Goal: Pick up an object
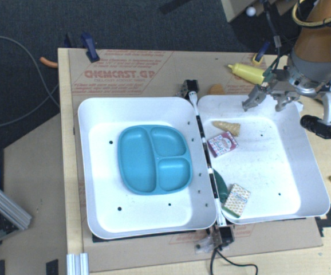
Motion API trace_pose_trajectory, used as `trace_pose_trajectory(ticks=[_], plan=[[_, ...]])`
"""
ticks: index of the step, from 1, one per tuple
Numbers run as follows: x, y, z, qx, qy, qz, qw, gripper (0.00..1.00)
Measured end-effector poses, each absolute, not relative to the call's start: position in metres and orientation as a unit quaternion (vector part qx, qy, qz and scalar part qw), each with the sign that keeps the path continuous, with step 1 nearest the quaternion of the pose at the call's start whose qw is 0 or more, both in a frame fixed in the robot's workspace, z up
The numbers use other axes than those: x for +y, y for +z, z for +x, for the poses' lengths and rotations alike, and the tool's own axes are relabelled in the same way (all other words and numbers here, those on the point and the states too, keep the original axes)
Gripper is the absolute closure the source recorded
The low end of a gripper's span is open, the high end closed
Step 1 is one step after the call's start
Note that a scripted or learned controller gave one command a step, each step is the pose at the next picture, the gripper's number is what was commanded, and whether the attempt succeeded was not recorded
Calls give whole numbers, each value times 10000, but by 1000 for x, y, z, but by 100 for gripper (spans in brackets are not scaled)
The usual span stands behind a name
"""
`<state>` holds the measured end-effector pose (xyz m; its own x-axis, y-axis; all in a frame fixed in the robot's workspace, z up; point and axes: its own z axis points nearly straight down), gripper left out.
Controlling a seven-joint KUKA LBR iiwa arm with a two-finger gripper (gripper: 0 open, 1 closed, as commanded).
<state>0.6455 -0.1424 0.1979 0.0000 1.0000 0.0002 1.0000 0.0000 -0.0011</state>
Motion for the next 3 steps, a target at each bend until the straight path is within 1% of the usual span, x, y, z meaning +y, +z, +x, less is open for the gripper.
trace_pose_trajectory(ticks=[1, 2, 3], plan=[[-107, 97, 648, -7074, 7, -7068, 17, 0], [-92, 85, 667, -7075, -7, -7067, -6, 0], [-108, 85, 656, -7070, 7, -7073, 7, 0]])
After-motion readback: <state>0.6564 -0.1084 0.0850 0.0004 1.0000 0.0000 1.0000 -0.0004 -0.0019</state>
